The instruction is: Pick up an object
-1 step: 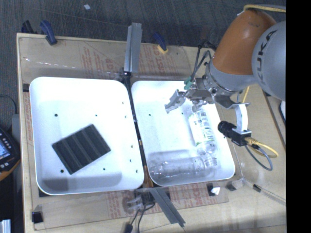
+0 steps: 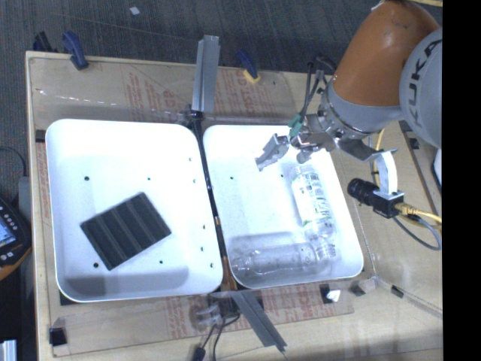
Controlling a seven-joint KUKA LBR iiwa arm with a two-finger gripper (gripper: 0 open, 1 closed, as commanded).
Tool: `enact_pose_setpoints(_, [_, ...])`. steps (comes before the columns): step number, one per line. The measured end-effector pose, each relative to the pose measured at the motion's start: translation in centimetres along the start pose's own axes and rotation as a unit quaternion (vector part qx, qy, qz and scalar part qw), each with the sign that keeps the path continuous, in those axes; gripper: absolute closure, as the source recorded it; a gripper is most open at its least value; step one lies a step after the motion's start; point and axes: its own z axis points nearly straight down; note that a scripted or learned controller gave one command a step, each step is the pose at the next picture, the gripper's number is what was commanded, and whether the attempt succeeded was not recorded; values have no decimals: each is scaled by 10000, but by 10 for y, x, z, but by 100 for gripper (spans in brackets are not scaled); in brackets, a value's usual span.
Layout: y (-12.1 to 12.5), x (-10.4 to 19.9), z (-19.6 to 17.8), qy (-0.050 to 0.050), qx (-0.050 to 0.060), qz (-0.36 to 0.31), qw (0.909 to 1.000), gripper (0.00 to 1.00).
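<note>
In the right bin (image 2: 240,201) lie two clear plastic bottles. One bottle (image 2: 310,200) runs front to back along the bin's right side. The other bottle (image 2: 274,259) lies crosswise against the front wall, and the two meet at the front right corner. A flat black ridged pad (image 2: 125,229) rests at a slant in the left bin (image 2: 113,145). My gripper (image 2: 287,153) hangs over the back of the right bin, just above the far end of the lengthwise bottle. It is open, and nothing shows between its fingers (image 2: 268,153).
A grey metal bar (image 2: 204,74) stands behind the seam between the bins. Blue clamps (image 2: 75,51) grip the bench's back edge. A grey bracket (image 2: 255,323) sticks out at the front. A dark device (image 2: 9,232) sits off the left edge.
</note>
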Motion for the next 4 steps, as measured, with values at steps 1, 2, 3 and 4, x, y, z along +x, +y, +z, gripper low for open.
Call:
enact_pose_setpoints(1, [16, -38, 31, 3, 18, -244, 9997, 0])
enact_pose_setpoints(2, [23, -60, 94, 14, 43, 862, 9963, 0])
enact_pose_setpoints(3, [24, -59, 84, 16, 51, 843, 9964, 100])
enact_pose_setpoints(4, [24, -60, 84, 15, 52, 844, 9964, 0])
